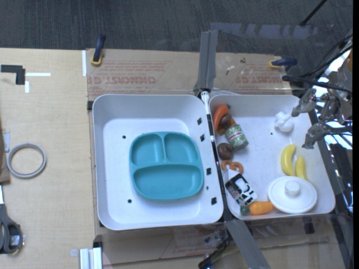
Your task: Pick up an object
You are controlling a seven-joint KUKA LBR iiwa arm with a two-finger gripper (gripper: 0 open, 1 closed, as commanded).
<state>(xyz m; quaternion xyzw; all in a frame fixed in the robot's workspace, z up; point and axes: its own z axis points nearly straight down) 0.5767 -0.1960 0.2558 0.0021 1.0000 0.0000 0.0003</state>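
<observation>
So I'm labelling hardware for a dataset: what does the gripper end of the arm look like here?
The gripper is a grey metal assembly with two slim fingers, set on a skeletal frame of silvery brackets. Thin black cables run around it, and glare washes out the detail behind.

Gripper parked at the far right of the camera view, fingers spread.

Two grey fingers point left and slightly down, one toward the top and one lower, with a clear gap and nothing between them. Wrist hardware and cabling bunch up behind them at the right edge. Rest of the arm is cut off by the frame.
</observation>
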